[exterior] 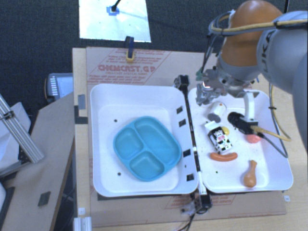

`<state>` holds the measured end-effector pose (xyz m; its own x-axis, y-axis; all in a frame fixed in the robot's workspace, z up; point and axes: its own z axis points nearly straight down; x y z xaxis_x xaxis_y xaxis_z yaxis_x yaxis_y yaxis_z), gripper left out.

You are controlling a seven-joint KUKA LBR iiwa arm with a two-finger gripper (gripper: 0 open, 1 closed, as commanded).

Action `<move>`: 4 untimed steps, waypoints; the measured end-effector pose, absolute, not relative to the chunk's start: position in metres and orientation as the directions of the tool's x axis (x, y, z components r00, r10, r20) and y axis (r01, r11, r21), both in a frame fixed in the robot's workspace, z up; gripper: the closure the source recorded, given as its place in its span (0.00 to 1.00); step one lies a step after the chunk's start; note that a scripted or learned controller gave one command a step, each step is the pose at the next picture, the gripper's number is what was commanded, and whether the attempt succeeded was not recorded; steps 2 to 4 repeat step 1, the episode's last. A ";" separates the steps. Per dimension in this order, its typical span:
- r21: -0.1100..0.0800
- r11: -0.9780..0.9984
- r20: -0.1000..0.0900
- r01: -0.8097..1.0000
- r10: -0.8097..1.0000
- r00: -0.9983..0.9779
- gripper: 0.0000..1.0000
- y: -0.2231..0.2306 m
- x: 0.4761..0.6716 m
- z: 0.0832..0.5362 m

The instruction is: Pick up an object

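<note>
While the gripper, finger state indiscernible, hangs over the right bin, a blue tray occupies the left bin.

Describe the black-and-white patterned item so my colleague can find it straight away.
Look in the right-hand bin, the one without the blue divided plate. Near its middle, beside the divider, lies a small carton just above the sausage. It alone carries black cow patches with a yellow spot.

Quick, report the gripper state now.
Gripper: cannot be told; it hangs over the right bin, above the small white cylinder.
</note>
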<state>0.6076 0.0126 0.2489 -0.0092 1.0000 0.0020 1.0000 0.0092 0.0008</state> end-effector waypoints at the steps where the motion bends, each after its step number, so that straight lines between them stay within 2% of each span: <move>1: 0.001 0.011 0.003 1.000 1.000 -0.011 1.00 0.070 0.601 0.251; 4: 0.001 0.011 0.003 1.000 1.000 -0.011 1.00 0.070 0.601 0.251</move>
